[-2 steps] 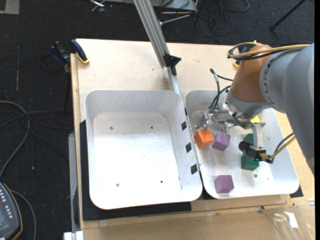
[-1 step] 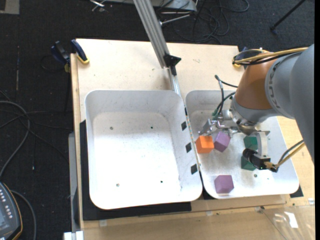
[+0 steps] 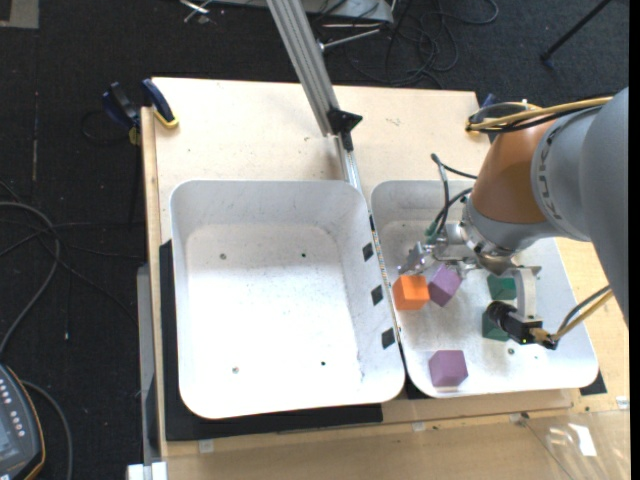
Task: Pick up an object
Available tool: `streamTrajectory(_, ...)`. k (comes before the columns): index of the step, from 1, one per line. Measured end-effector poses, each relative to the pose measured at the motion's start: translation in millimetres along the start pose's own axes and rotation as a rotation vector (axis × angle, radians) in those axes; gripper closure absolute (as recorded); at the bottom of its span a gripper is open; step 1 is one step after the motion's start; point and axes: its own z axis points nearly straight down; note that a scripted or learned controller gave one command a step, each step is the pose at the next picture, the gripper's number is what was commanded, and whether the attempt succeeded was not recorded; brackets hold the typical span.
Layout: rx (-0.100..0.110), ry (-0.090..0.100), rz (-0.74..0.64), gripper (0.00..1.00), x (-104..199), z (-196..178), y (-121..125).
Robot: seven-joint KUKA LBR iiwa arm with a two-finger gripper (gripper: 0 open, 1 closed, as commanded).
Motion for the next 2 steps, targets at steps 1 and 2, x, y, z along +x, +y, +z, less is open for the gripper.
streamTrajectory(1,0.002,0.000,0.001,0.00,-4.2,0.2,-19.8)
streamTrajectory(2,-0.001,0.001,0.000,1.00,-3.7,-9.8,-18.6)
